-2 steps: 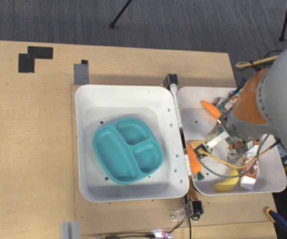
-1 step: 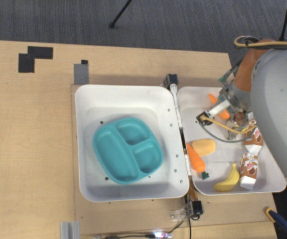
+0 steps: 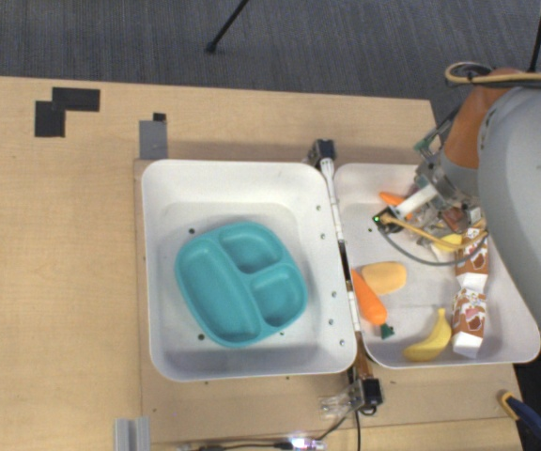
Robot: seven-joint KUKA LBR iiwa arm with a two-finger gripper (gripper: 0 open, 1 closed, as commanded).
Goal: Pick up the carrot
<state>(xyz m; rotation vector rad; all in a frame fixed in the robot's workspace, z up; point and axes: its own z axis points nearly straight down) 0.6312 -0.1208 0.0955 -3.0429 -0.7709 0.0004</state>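
Note:
The carrot (image 3: pixel 368 299) is orange with a small green stub at its near end. It lies along the left wall of the right bin (image 3: pixel 510 350), toward the front. My gripper (image 3: pixel 417 202) hangs over the back of that bin, well behind the carrot and apart from it, with the grey arm and its orange band above it on the right. Cables trail below the gripper. Nothing shows in its grasp.
A yellow-orange lump (image 3: pixel 385 276) lies right beside the carrot. A banana (image 3: pixel 427 339) and brown-and-white cartons (image 3: pixel 471 310) sit at the front right. A small orange piece (image 3: pixel 392 197) lies by the gripper. The left bin (image 3: pixel 158 252) holds a teal divided plate (image 3: pixel 205 308).

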